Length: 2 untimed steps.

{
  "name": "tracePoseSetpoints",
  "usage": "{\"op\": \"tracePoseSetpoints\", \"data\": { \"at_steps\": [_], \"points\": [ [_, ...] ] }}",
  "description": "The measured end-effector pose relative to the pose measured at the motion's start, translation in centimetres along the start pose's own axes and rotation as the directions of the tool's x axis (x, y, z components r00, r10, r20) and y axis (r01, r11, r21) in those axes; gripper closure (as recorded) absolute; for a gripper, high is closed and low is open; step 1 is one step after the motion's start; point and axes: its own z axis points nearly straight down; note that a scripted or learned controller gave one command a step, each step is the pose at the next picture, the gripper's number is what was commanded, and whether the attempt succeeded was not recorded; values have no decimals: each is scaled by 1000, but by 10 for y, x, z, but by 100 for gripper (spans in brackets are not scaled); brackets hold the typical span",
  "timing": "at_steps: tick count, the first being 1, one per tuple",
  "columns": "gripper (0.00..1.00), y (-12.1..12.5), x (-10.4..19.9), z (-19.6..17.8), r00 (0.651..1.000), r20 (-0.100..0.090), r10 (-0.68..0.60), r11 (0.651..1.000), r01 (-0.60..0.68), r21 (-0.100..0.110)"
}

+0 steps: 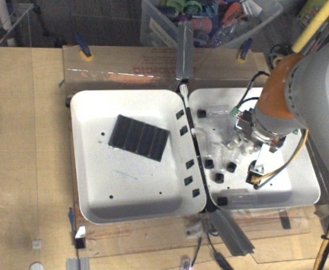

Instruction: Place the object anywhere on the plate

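The grey arm (316,83) with its orange band fills the right edge of the frame, closest to the lens, and bends down into the right bin (299,193). Its gripper (239,145) sits low in the middle of that bin, among several small dark objects (218,176) scattered on the bin floor at lower centre of the frame; whether the pincer is spread or pressed together I cannot tell, and nothing can be seen between it. The dark, ribbed rectangular plate (139,138) lies flat and slightly turned in the left bin (91,204), in the left centre of the frame, well apart from the gripper and bare on top. So the task looks to be at its first step: picking the object out of the right bin, with no transfer begun. Which of the small pieces is the target cannot be told from here. The next move likely calls for a secure pinch on one piece, a lift clear of the divider (192,151) between the bins, then travel leftward over the plate.
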Motion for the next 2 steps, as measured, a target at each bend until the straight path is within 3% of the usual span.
{"op": "tracePoseSetpoints", "data": {
  "at_steps": [1,2],
  "points": [
    [100,9,-16,0,998,-2,68,998,-68,6],
    [100,-16,-14,0,982,2,189,982,-189,5]
  ]
}}
